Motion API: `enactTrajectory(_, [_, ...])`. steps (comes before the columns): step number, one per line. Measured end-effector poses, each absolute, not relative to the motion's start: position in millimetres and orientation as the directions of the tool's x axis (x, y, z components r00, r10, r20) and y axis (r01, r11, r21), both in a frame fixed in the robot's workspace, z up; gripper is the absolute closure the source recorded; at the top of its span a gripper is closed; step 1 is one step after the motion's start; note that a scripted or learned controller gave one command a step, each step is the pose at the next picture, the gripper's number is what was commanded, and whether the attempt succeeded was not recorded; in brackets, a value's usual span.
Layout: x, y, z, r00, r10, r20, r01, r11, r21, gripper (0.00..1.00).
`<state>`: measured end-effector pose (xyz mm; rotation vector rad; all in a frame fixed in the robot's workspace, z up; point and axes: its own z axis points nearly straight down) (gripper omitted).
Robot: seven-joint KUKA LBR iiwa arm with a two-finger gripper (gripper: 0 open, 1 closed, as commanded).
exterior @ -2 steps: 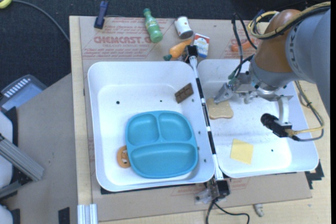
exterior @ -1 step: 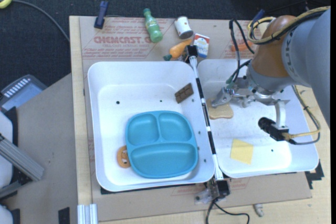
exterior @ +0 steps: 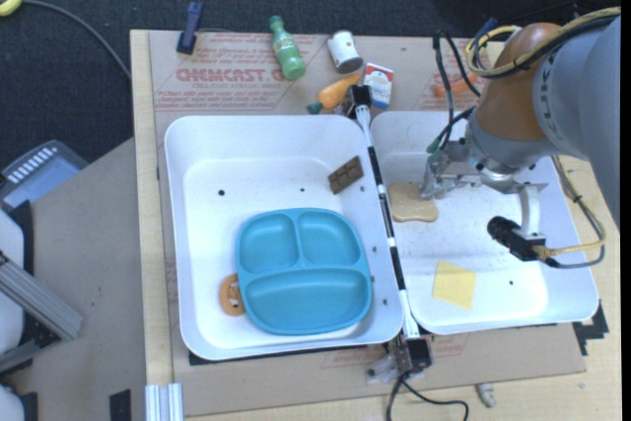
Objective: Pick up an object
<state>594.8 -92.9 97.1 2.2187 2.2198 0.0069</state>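
The tool [exterior: 431, 189] hovers at the tan slice [exterior: 411, 204] (grip state unclear), nothing visibly lifted, so the pick remains.

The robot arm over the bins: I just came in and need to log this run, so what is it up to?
The arm reaches into the right bin, its pincer down at a flat tan piece by the divider. Whether it grips the piece cannot be told. A yellow square lies nearer the front. The left bin holds a blue divided tray and a small brown block.
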Motion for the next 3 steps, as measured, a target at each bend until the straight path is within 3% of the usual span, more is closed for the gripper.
enactTrajectory(1, [551.3,-120.7,86.9,0.001,1.000,0.000,1.000,-0.001,-0.002,1.00])
enactTrajectory(2, [552.0,-120.0,96.9,0.001,1.000,0.000,1.000,-0.001,0.000,1.00])
enactTrajectory(3, [551.9,-119.9,96.7,0.001,1.000,0.000,1.000,-0.001,0.000,0.00])
